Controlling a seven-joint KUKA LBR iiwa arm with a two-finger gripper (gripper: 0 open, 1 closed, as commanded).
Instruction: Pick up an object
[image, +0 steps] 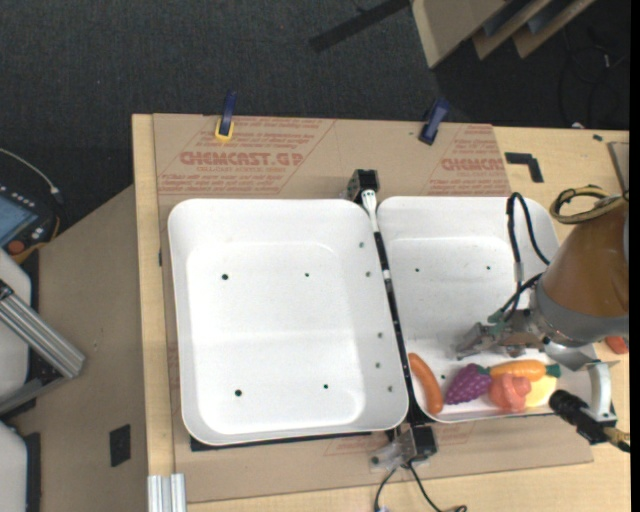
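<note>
Right bin (450, 240), near edge: toy food clustered — orange sausage-like piece (425, 383), purple grapes (467, 384), and an orange-red-yellow lump (518, 383), possibly several pieces.

Gripper (484, 339) sits low, just beyond the grapes, nothing visibly between its fingers; spread cannot be told from here.

Judgement: these are light, rigid, smooth plastic, likely slippery. The sausage lies slightly apart, so grasp it across its narrow middle.
</note>
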